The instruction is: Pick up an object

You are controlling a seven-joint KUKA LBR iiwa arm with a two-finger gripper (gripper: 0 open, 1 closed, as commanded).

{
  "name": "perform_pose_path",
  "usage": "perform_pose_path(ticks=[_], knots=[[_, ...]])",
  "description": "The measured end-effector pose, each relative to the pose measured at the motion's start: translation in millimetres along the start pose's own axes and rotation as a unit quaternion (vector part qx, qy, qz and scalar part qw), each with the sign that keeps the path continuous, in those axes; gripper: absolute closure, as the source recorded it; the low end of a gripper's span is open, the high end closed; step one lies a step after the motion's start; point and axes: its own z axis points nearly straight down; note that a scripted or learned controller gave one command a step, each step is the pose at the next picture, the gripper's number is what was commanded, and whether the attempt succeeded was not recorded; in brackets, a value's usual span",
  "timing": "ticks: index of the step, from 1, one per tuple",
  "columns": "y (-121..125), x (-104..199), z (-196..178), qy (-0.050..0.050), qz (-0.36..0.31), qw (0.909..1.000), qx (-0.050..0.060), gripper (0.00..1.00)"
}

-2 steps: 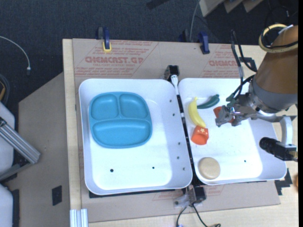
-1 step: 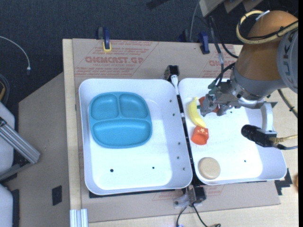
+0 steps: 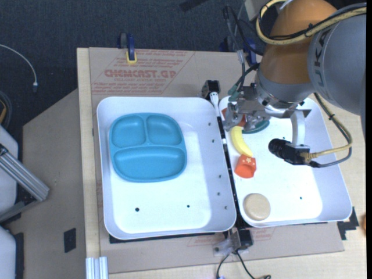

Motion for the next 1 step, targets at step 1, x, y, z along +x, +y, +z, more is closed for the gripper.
perform_pose_path(ticks=[1], knots=[[20.1, 49.8, 17.8, 0.0, 0.001, 1.0, 0.001, 1.0]])
